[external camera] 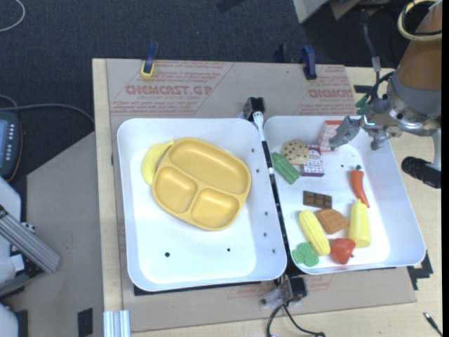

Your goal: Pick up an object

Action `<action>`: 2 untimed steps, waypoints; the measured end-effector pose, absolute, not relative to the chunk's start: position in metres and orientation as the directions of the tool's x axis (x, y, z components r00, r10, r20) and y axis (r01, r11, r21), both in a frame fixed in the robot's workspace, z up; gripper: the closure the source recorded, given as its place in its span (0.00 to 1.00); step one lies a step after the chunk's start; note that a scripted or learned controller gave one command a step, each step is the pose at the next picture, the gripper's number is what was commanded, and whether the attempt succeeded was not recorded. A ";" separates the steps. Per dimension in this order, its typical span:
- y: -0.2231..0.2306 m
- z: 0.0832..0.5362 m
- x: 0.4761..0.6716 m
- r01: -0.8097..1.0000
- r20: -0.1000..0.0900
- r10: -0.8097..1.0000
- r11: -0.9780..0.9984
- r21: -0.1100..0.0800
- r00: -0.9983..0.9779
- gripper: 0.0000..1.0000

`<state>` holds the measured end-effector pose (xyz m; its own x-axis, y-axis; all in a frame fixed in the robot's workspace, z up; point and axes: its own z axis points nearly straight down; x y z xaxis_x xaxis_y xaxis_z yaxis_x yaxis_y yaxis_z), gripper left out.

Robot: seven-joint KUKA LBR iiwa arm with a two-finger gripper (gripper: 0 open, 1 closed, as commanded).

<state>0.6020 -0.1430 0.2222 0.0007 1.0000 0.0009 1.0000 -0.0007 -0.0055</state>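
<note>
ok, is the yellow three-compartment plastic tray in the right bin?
No, the yellow three-compartment plastic tray lies in the left white bin; the right white bin holds small toy foods.

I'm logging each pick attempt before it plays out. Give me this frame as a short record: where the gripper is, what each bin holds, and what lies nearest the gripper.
gripper: grey two-finger gripper over the right white bin's far end; finger state unclear
left white bin: yellow plastic three-compartment tray resting on a yellow plate
right white bin: toy foods, including a cookie, green piece, chocolate bar, corn cob, orange carrot
nearest gripper: small pink and white packet
held: nothing visible
</note>
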 end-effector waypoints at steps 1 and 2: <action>-0.142 0.179 0.599 1.000 0.001 1.000 0.000 -0.006 0.000 0.00; -0.137 0.133 0.593 1.000 0.002 1.000 0.000 -0.007 0.000 0.00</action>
